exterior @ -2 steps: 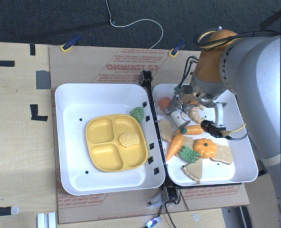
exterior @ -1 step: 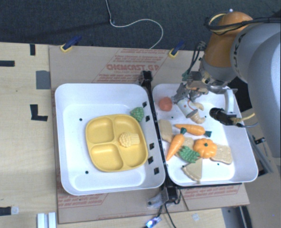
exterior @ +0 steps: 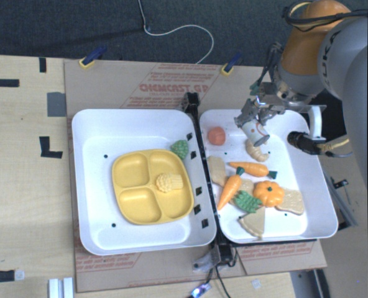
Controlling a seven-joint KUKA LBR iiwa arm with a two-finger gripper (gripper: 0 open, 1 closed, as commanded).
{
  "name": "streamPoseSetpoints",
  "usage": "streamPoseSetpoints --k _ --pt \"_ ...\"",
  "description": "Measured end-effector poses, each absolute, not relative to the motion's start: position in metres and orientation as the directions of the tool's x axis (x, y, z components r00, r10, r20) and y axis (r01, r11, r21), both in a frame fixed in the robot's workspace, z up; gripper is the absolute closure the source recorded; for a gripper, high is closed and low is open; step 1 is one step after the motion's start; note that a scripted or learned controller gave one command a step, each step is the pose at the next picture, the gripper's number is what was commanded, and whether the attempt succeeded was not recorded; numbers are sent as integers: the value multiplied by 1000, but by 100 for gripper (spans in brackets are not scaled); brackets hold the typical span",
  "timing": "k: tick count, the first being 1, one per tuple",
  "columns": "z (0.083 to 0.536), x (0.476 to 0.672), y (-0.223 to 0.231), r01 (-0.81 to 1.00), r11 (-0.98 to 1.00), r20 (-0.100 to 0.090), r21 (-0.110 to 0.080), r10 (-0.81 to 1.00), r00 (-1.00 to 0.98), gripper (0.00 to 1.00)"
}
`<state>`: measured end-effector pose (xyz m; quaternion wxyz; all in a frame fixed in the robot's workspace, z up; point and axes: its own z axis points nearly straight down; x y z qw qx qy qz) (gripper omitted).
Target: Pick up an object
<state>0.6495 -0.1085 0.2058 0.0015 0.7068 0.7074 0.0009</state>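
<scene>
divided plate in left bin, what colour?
Yellow; the divided plate shows clearly in the camera view.

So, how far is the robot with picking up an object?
Nothing looks picked yet. The gripper hangs over the right bin, just above a pale curved piece; nothing visible between its fingers. Still left: grasping and lifting one item. The yellow tray already bears a corn piece.

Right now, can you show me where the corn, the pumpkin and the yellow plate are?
corn [exterior: 169, 182], camera view, middle of the cob.
pumpkin [exterior: 269, 194], camera view, middle of its orange body.
yellow plate [exterior: 131, 170], camera view, bare floor of its upper-left compartment.
</scene>
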Motion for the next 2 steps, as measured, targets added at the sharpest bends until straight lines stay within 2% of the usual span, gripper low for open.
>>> streamPoseSetpoints --k 1,2 --pt "225 650 -108 1000 2 0 1 1000 -2 100" --pt "219 651 -62 1000 5 1 -2 1000 -5 100"
